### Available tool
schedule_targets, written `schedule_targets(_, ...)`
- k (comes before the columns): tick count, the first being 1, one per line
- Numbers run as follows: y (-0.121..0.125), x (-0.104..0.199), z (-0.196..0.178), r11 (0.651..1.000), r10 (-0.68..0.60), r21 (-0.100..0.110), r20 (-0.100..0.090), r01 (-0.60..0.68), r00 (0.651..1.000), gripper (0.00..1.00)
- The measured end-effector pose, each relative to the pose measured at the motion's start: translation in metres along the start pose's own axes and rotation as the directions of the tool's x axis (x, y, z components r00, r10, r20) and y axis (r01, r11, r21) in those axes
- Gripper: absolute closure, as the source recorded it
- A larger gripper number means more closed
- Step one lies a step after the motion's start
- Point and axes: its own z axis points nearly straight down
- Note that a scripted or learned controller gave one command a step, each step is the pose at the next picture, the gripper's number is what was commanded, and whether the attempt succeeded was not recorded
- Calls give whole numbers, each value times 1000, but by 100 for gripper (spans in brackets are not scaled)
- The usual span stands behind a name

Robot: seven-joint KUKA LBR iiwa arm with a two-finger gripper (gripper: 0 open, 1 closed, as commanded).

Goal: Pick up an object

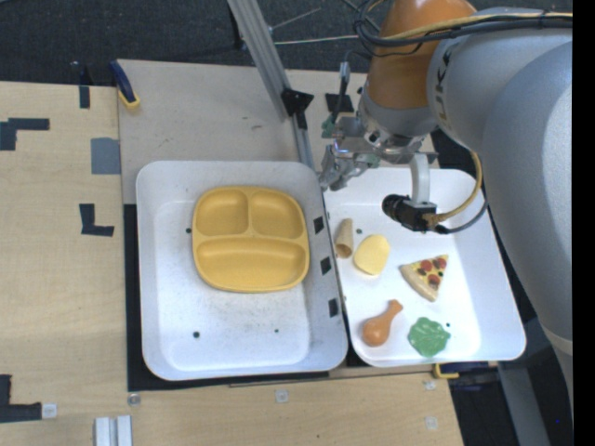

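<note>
The right bin [483, 249] holds several toy foods. These are a tan cone-shaped piece [344, 237], a pale yellow rounded piece [371, 255], a pizza slice [426, 278], an orange drumstick [381, 323] and a green leafy piece [429, 336]. My gripper [338, 171] hangs over the far left corner of that bin, just beyond the tan cone and apart from it. Nothing shows in the gripper. The arm's orange band [414, 35] sits above it.
The left bin [167, 277] carries a yellow divided plate [249, 238] in its far half. A metal pole [270, 63] slants down to the ridge between the bins. A black cable fitting [411, 212] hangs over the right bin's far part.
</note>
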Motion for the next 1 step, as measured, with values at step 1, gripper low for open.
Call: schedule_targets(1,4,62,-7,1000,-2,-3,-1,2,1000,100)
